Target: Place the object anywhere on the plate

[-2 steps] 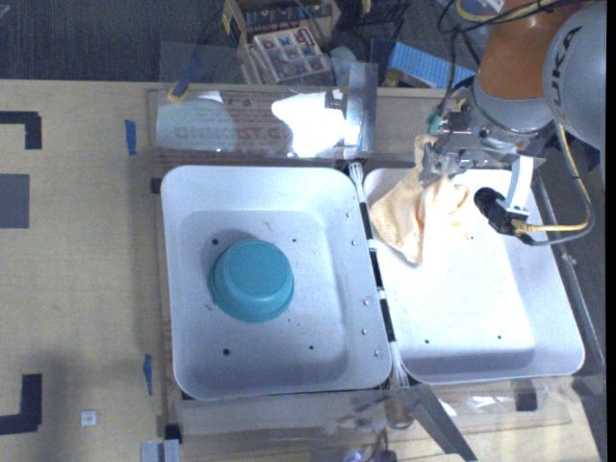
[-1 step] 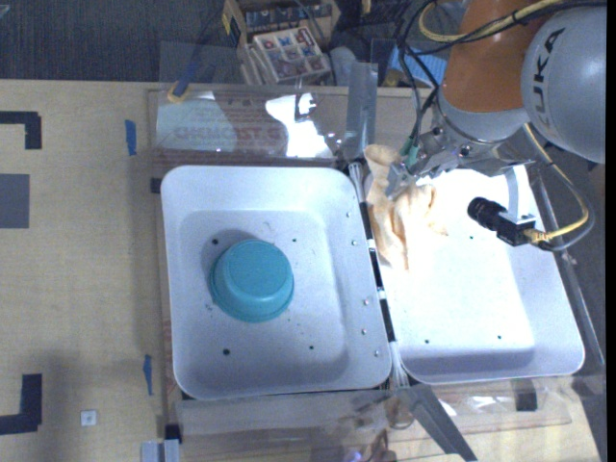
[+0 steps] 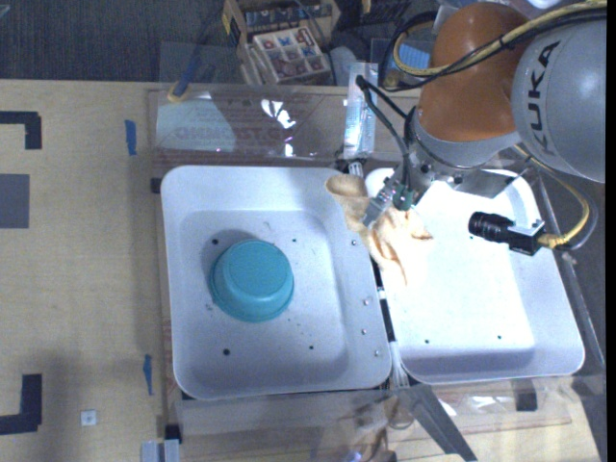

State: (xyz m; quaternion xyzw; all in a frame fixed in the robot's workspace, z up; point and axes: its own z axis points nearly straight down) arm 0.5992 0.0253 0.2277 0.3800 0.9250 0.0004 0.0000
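Note:
A teal round plate (image 3: 252, 279) lies in the left white bin (image 3: 192, 210), left of its centre. A pale yellow, banana-like bunch (image 3: 383, 243) hangs over the wall between the two bins, up at the far end. My gripper (image 3: 389, 201) comes down from the right onto the top of this bunch and is shut on it, with yellow pieces showing on both sides of the fingers. The bunch is to the right of the plate and further back, about a plate's width away.
The right white bin (image 3: 481, 325) lies under the arm. A black cylindrical fitting (image 3: 500, 231) with a yellow cable sticks out over it. A clear plastic sheet (image 3: 250, 123) and a box of clutter (image 3: 284, 37) stand behind the bins.

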